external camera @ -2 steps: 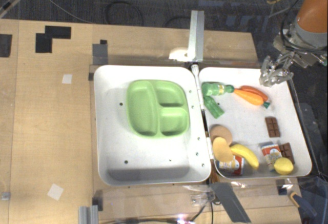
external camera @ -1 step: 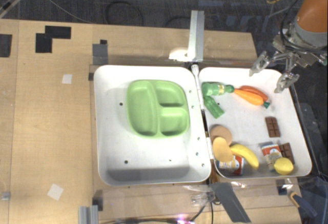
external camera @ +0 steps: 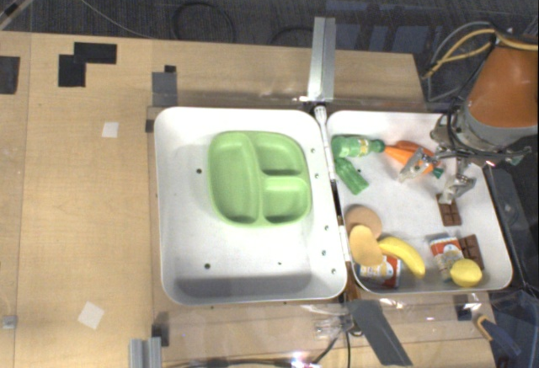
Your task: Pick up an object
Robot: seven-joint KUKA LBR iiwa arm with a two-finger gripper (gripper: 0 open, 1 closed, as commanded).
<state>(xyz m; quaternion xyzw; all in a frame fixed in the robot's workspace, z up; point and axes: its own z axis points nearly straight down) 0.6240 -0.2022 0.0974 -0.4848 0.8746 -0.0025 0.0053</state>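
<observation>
Jaws (external camera: 440,170) hover over right bin (external camera: 421,124); green tray (external camera: 257,178) fills left bin (external camera: 181,215).

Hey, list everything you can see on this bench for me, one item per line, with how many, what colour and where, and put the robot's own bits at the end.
white bins: two, white, side by side on the bench
divided tray: one, light green, middle of the left bin
bottle: one, green, far left of the right bin
carrot: one, orange, far side of the right bin, beside the claw
chocolate bar: one, brown, right side of the right bin
banana: one, yellow, near edge of the right bin
lemon: one, yellow, near right corner of the right bin
arm: one, grey with an orange band, over the right bin's far right corner
claw: one, metallic, low over the right bin near the carrot
</observation>
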